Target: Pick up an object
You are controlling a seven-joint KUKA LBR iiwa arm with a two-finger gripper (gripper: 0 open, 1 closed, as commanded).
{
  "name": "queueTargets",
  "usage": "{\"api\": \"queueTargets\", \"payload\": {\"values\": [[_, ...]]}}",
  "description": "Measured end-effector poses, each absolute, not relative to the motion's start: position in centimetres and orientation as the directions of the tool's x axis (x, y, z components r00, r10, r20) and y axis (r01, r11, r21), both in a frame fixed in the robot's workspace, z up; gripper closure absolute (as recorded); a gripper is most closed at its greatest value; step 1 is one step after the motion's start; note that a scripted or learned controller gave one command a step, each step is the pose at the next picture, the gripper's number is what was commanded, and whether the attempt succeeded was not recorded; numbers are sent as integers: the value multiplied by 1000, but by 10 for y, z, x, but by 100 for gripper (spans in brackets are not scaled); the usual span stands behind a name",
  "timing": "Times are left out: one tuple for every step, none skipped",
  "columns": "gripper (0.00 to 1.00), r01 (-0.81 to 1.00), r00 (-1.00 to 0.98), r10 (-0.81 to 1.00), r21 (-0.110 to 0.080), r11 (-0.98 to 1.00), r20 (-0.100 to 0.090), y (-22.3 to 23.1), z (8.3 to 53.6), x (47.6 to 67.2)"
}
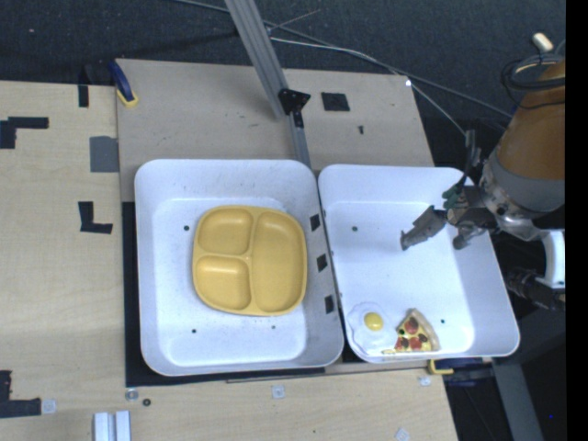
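Clearly the arm is at the approach step, nothing picked up yet: the gripper (439, 229) hangs over the upper part of the right bin (478, 274), with its two dark fingers spread apart and nothing between them. The likely targets lie well apart from it at the bin's near edge: a toy pizza slice (416, 332) and, just beside it to the left, a toy fried egg (370, 322). The slice's long axis runs on a diagonal, its narrow tip pointing up toward the bin's middle and its wide crust end toward the front rim. Next the claw would have to travel down to that corner, turn to straddle the slice across its width, and lower. A yellow divided plate (249, 260) sits in the left bin (156, 274).
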State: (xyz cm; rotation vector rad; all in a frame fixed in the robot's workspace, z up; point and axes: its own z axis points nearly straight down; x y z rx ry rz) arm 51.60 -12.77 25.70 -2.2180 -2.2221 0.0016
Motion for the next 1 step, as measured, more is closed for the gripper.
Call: {"api": "queueTargets", "payload": {"values": [[0, 1000, 0, 1000, -7, 0, 1, -131, 194, 518]]}}
